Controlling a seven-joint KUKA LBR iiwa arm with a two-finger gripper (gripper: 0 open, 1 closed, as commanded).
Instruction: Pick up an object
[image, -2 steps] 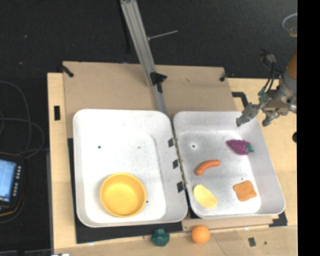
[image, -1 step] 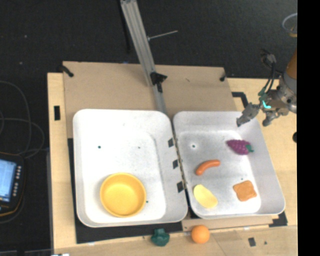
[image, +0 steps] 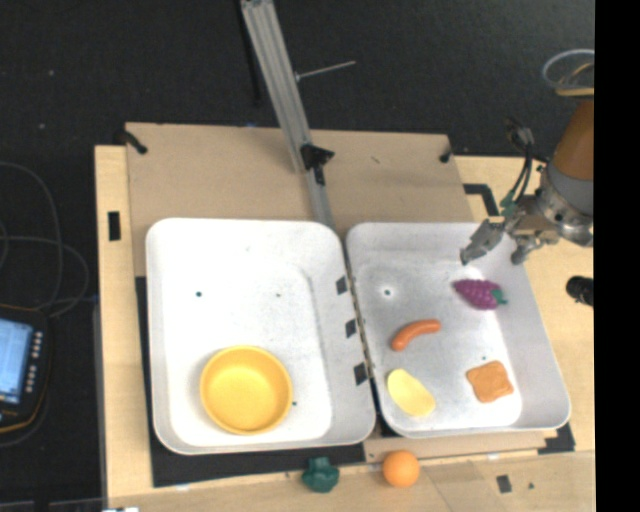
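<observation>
On my feed, at the far left edge of the scene, a dark handheld pendant (image: 18, 368) with a lit screen sits off the bench. The left bin (image: 240, 250) comes next, and in its near-left part I see a yellow bowl (image: 246, 389) standing upright. Behind the bins a grey metal rail (image: 288, 105) slants down from the far side to the seam between them.

On the bench's near edge, outside the bins, a small green toy (image: 320, 475) lies just beside an orange ball (image: 400, 468).

The right bin (image: 420, 250) holds four pieces. A pale yellow piece (image: 410, 392) lies near its near-left corner. Further back, an orange-red sausage shape (image: 414, 333) lies tilted near the middle. An orange toast-like square (image: 489, 382) rests toward the near-right. A purple grape bunch (image: 478, 293) lies in the far-right part of the bin.

The gripper (image: 497, 245) hangs over the far-right part of the right bin, its two fingers (image: 476, 243) spread apart with nothing between them. The grape bunch is the closest piece to it, lying just on the near side of the fingertips and apart from them. The other three pieces lie well apart from the gripper, nearer to me. The arm (image: 572, 150) with its orange band enters from the right.
</observation>
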